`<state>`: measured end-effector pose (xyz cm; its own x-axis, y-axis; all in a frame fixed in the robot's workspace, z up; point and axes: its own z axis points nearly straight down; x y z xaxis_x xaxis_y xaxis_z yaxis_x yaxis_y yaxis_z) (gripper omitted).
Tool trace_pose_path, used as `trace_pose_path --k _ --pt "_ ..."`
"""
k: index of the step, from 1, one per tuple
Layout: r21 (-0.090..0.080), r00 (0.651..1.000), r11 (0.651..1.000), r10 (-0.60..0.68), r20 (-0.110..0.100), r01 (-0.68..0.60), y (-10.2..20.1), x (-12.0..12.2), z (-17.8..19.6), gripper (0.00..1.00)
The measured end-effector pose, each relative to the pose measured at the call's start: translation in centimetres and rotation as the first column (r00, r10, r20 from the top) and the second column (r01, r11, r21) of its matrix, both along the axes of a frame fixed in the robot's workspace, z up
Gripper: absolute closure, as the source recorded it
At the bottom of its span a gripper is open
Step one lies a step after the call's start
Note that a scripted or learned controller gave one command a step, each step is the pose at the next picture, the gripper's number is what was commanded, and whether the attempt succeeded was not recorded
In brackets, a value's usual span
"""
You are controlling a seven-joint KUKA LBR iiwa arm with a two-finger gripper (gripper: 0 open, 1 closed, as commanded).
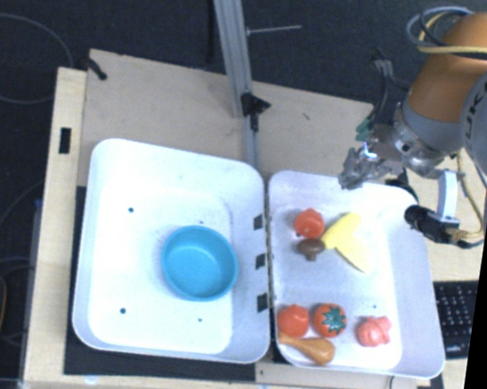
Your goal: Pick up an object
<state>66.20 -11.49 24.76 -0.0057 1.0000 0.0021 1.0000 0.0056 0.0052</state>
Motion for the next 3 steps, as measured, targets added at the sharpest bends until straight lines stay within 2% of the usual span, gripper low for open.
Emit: trace_pose_path --k 1,3 --pt "0.001 1.000 1.000 0.002 -0.002 -0.002 0.0 0.1 2.1 1.00" --pt "-0.002 1.000 1.000 0.002 -0.011 -0.002 11.2 0.1 -0.1 1.00"
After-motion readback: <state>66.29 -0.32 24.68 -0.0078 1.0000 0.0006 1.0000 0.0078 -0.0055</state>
